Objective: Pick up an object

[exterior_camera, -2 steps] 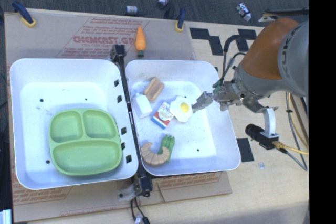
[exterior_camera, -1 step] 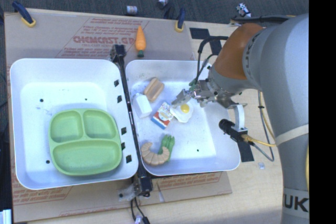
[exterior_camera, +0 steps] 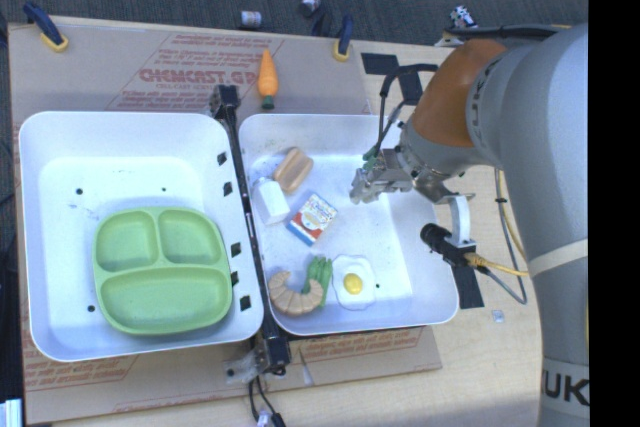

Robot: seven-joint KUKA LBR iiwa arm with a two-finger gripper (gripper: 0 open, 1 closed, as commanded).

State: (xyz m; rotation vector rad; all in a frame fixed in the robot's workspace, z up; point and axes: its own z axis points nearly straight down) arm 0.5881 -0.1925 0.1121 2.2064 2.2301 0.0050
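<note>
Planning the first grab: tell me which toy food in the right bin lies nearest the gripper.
The tan bread roll. It lies closest to the gripper; the fried egg and shrimp sit at the bin's near edge.

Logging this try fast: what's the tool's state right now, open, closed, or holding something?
Tool: cannot be told; it hangs over the right bin, with nothing seen held in it.

- The gripper (exterior_camera: 366,185) is positioned over the right bin (exterior_camera: 425,300), near its right side.
- The right bin contains a bread roll (exterior_camera: 293,168), a white block (exterior_camera: 272,200), a small carton (exterior_camera: 313,217), a shrimp (exterior_camera: 296,293), a green vegetable (exterior_camera: 319,272) and a fried egg (exterior_camera: 353,282).
- The left bin (exterior_camera: 60,155) contains a green divided plate (exterior_camera: 163,269).
- A carrot (exterior_camera: 267,75) lies on the cardboard behind the bins.
</note>
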